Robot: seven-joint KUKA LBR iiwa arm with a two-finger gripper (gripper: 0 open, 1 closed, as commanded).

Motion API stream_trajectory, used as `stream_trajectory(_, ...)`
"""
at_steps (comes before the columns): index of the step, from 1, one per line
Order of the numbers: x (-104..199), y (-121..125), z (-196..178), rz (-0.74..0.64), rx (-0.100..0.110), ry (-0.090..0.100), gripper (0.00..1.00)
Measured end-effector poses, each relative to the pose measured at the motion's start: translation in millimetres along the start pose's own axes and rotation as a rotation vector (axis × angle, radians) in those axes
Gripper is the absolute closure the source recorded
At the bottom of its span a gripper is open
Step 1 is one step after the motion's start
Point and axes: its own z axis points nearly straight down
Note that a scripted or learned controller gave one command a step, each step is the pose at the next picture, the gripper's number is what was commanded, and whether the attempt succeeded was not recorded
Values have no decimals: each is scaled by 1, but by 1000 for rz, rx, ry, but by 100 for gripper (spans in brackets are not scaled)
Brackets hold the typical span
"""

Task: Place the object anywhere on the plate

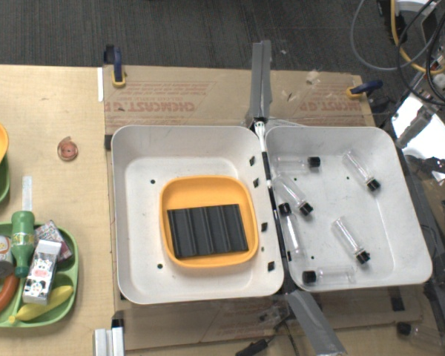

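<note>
Plate [208, 188] of orange, squarish and shallow, sits mid-way in the left bin [133, 199] — the dark grey ribbed block [208, 230] lies flat on it, inside the rim. Clear black-capped tubes [350, 239] lie scattered apart in the right bin [389, 199].

The two bins [133, 273] are white. In the left bin sits an orange-yellow plate [208, 191]. On the plate lies a dark grey object [207, 229] with ridged stripes running up and down it. In the right bin [400, 265] are clear tubes [350, 240] with black caps. The bench [44, 110] is light tan wood, and brown cardboard [178, 99] with red letters lies under the bins. At the left is a green tray [63, 291] holding a green bottle [22, 243] and a yellow banana [41, 306].
</note>
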Motion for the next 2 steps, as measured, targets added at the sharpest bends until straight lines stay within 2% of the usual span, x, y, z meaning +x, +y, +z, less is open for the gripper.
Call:
stream_trajectory(1,-17,17,-39,-329,2,2,0)
stream_trajectory(2,2,9,14,-610,2,2,0)
